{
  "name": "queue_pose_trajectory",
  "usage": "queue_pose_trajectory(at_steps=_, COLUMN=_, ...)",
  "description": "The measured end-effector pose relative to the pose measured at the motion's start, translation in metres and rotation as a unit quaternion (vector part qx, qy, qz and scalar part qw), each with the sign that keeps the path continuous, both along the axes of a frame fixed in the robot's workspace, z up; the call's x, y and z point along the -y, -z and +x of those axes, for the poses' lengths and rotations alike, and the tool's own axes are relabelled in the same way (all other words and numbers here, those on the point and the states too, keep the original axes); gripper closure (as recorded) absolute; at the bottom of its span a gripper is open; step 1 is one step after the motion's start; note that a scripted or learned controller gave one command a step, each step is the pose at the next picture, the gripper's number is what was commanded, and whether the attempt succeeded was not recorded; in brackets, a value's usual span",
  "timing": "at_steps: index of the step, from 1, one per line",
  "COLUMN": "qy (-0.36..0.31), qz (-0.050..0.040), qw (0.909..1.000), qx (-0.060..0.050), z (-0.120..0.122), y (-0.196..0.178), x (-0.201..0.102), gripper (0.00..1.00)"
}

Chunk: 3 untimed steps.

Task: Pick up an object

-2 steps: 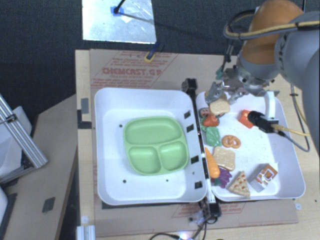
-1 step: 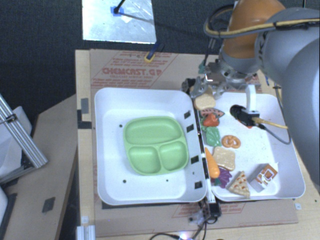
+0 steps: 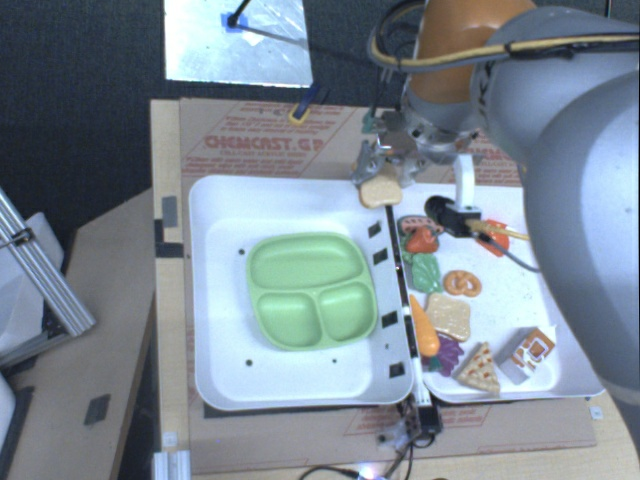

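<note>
Small tan bread piece (image 3: 381, 192) sits between the fingers of the gripper (image 3: 383, 173), clamped at its upper edge, above the far end of the divider between the left bin (image 3: 215, 268) and right bin (image 3: 530, 298). Likely a light, stiff toy with smooth faces; best pinched across its flat sides. Arm reaches in from the right, wrist pointing down, orange band above.

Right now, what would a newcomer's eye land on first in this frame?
The huge grey arm with its orange band fills the upper right, its tool holding a tan bread-like piece above the divide between the bins. Next comes the green compartment tray in the left bin, then the toy foods in the right bin.
</note>
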<state>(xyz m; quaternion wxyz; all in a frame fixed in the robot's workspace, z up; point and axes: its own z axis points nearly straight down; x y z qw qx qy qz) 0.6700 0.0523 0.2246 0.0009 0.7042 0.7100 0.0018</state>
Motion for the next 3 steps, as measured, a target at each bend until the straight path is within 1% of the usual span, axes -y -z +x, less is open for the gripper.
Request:
queue_pose_trajectory(at_steps=1, qy=0.001, qz=-0.0003, qw=1.0, qx=0.0, z=-0.0046, y=-0.0106, x=-0.012, gripper=1.0)
queue_pose_trajectory(at_steps=2, qy=0.003, qz=-0.0009, qw=1.0, qx=-0.001, z=-0.006, y=-0.0098, x=-0.0084, gripper=1.0)
queue_pose_trajectory(at_steps=3, qy=0.001, qz=-0.0008, qw=1.0, qx=-0.001, z=-0.0107, y=-0.0062, x=-0.0139, gripper=1.0)
